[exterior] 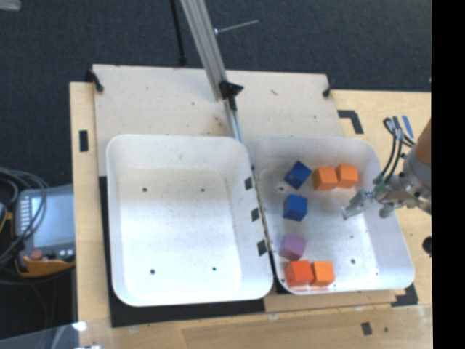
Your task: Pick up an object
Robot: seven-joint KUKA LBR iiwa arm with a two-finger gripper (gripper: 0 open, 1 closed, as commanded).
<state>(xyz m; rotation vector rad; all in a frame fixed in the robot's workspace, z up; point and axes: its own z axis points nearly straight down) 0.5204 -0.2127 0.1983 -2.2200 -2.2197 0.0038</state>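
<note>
Down front in the right bin (385, 267), two orange cubes (309, 273) hug the wall, awkward to pinch. We'd guess the blue cube (295, 207) mid-bin is easier. Our end effector (354, 206) hovers beside it; can't tell its state.

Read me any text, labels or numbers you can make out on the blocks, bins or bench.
None can be read.
Blocks in the right bin: plain faces, no marks visible.
Left bin: dark specks and holes, no lettering.
Device with a screen at the bench's left edge: too small and blurred to read.
Black marks on the bench: tape-like corners, not characters.
</note>
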